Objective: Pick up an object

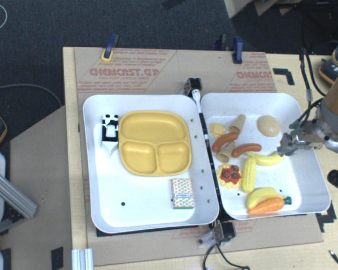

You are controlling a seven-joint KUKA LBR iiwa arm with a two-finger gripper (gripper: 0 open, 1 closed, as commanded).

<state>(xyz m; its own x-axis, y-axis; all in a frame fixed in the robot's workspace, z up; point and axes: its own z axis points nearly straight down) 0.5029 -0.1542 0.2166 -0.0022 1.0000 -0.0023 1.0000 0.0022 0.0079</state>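
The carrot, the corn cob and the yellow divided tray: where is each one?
carrot (pixel 266 206), camera view, middle of its orange body.
corn cob (pixel 249 174), camera view, middle of the cob.
yellow divided tray (pixel 154 127), camera view, floor of its large upper compartment.

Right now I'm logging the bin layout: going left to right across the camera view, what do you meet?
Black-and-white block → yellow divided tray → patterned small box → red sausage → corn cob → beige round item → gripper.
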